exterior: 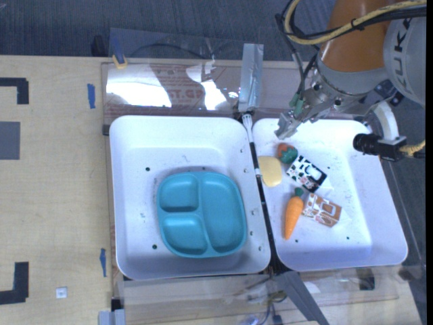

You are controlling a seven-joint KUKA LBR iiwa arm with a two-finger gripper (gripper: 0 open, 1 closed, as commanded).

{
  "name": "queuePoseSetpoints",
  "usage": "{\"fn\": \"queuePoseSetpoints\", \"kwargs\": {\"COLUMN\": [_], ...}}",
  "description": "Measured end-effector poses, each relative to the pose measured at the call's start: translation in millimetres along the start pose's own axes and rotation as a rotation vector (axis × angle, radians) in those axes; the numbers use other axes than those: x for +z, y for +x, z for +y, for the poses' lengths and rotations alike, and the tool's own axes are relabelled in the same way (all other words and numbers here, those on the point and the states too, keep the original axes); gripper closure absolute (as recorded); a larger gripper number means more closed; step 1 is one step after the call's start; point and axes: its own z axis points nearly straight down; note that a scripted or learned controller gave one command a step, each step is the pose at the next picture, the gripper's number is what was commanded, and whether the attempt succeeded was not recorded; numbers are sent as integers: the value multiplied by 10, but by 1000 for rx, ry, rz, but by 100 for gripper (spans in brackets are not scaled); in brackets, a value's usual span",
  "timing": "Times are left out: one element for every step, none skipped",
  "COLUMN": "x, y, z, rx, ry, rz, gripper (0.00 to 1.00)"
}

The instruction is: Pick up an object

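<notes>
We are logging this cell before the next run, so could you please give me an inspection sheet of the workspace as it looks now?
Surface: two white bins side by side, left bin and right bin, on a wooden bench.
Job's things: in the right bin, a carrot, a yellow piece, a black-and-white packet, a brown-and-white packet and a small green-and-orange item.
Clutter: a blue divided tray in the left bin.
Grippers: the gripper is above the right bin's far left corner, holding nothing.
Cables: yellow and black cables loop around the arm.
Surroundings: blue tape marks on the bench; dark floor behind.
</notes>
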Motion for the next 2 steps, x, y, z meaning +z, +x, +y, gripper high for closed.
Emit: {"fn": "queuePoseSetpoints", "kwargs": {"x": [988,-342], "y": [1291,756], "z": [-184,-157], "rx": [-79,-17], "ry": [1,-15], "rz": [1,-7], "gripper": [100,100]}}
